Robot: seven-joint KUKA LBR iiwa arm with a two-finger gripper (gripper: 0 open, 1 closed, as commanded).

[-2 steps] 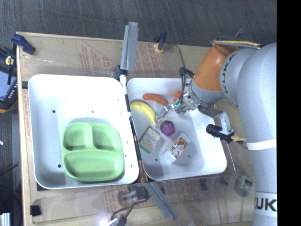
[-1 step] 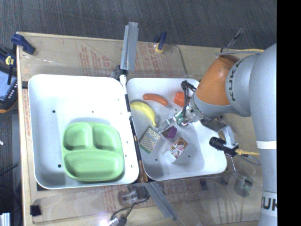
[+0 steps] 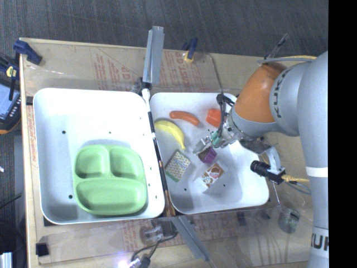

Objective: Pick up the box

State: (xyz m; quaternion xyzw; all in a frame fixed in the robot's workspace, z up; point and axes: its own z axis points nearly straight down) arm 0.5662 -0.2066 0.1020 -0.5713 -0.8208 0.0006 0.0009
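The box point(image 3: 212, 175) lies in the right bin point(image 3: 251, 191); I see my jaws point(image 3: 206, 144) just beyond it, grip state unclear.

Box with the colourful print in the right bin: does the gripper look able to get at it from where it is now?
Probably yes. The box lies flat and uncovered, just below the gripper; only a small purple object sits between them.

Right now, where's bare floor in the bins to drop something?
Left bin: bare across the top, above the green tray, and down its left side. Right bin: a bare strip along the bottom. Crowded mid-right: banana, sausage, two cards, pincer.
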